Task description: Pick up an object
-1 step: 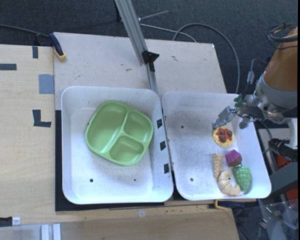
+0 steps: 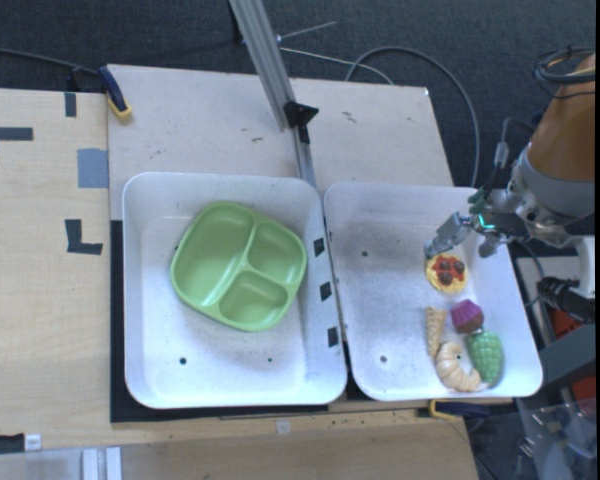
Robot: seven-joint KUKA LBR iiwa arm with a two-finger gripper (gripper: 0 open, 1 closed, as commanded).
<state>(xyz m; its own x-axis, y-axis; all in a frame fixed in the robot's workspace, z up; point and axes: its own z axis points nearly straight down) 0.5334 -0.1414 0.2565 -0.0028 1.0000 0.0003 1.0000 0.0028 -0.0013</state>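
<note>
The end effector is hovering with fingers spread, gripping nothing, just above the small round yellow toy tart with red topping sitting in the right white bin. It's looking light, rigid plastic; gripping across its rim seems best.

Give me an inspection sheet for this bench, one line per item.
Surface: left bin and right bin side by side.
Job's things: tart, purple piece, green piece, croissant and pale stick clustered in the right bin.
Clutter: green divided plate in the left bin.
Grippers: gripper above the tart, jaws apart, holding nothing.
Cables: grey cable behind the right bin.
Surroundings: metal pole, dark floor.
</note>
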